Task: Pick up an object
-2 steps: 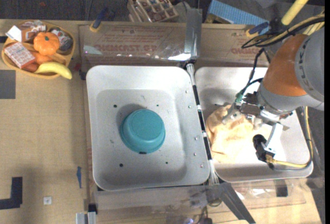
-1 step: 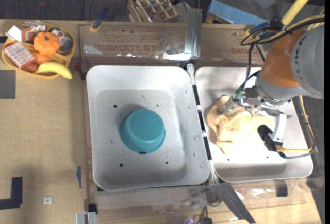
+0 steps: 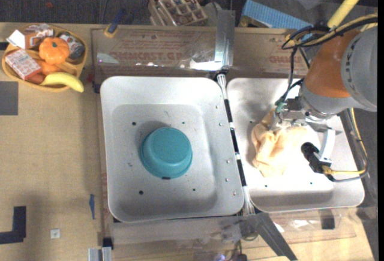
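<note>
**Claw low over the cloth in the right bin**

I see 2 bins. In the left bin (image 3: 114, 104) a teal bowl (image 3: 167, 152) lies upside down near the middle, alone. In the right bin (image 3: 339, 191) a pale yellow cloth (image 3: 269, 149) lies crumpled in the left half, close to the wall between the 2 bins.

The arm (image 3: 330, 68) comes in from the right and bends down. This puts the claw (image 3: 287, 123) at the upper edge of the cloth, either touching it or just above it; from this slanted view I cannot tell which. I also cannot tell if the claw is apart or together, because the wrist covers it. The cloth seems to rest on the bin floor.

My judgement is that the cloth is the object chosen for this try. It is soft and heaped, so a pinch from above on a fold is a reasonable way, and this would explain the steep wrist. The bowl, with its smooth round back upward, gives much less to grip.

About writing: the brown board (image 3: 156, 56) behind the bins carries faint reddish print, too pale for me to read. The basket (image 3: 11, 66) at the far left holds a banana (image 3: 63, 80) and small packs with labels, but these are too small to read.
</note>
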You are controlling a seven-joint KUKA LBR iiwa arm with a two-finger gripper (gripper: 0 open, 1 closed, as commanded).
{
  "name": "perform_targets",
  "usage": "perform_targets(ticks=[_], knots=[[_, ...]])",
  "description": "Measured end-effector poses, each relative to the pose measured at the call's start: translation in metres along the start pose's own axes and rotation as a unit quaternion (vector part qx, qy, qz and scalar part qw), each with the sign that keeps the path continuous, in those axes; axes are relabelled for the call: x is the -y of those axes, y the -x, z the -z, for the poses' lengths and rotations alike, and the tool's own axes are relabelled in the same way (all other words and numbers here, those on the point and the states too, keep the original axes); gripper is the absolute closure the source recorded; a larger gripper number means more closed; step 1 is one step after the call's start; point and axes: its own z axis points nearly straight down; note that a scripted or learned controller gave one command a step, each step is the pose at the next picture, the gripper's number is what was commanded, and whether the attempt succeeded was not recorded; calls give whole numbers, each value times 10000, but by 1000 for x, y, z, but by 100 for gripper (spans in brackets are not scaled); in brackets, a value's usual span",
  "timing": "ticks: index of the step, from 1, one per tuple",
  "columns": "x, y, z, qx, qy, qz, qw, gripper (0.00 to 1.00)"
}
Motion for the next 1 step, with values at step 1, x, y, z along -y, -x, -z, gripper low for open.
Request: perform_targets(ticks=[1], knots=[[-49, -54, 126, 8, -86, 248, 9997, 100]])
